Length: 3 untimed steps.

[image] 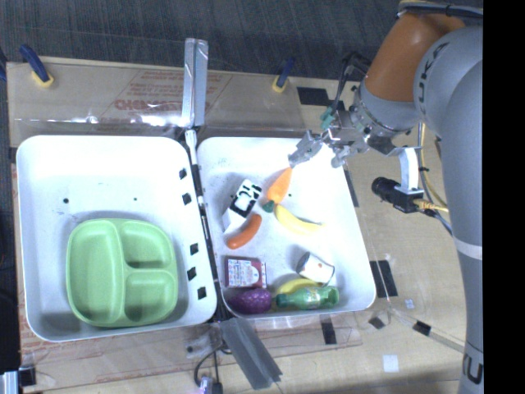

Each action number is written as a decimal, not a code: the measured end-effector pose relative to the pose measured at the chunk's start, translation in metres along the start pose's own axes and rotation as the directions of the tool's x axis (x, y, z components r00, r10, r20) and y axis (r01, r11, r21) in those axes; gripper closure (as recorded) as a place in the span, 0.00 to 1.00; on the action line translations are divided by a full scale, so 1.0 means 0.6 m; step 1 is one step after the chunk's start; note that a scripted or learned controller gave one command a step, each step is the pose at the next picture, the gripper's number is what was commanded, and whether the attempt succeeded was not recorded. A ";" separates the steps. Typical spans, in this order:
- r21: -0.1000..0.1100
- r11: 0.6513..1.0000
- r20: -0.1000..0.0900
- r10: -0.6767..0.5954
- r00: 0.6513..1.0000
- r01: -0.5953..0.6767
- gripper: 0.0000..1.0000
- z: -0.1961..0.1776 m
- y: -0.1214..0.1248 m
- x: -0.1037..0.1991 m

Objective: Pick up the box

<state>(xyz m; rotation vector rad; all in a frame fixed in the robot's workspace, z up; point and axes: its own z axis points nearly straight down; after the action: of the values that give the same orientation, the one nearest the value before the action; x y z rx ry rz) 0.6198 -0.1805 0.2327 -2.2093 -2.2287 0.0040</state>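
Observation:
The box point(244, 272) is small, dark red with a white label, and lies flat near the front left of the right bin point(353, 220). My gripper point(318, 154) hangs over the back right part of that bin, well behind the box and apart from it. Its fingers point(301, 152) are spread open with nothing between them. An orange carrot point(279, 185) lies just below the left fingertip.
Around the box lie a purple eggplant point(248, 300), a green bottle point(308, 298), a yellow piece point(293, 284), a small grey-white block point(315, 267), a banana point(297, 220), an orange sausage shape point(244, 231) and a black-and-white object point(244, 197). The left bin point(41, 171) holds a green divided plate point(123, 271).

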 end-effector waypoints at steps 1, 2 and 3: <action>0.001 0.981 -0.001 0.192 0.981 -0.192 0.00 0.177 -0.175 -0.027; -0.002 0.992 -0.001 0.124 0.992 -0.124 0.00 0.086 -0.127 -0.008; -0.008 0.991 0.000 -0.130 0.992 0.130 0.00 0.230 -0.234 0.062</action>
<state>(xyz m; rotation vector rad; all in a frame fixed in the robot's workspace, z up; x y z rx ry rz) 0.4787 -0.1445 0.0951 -2.0629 -2.3719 -0.0057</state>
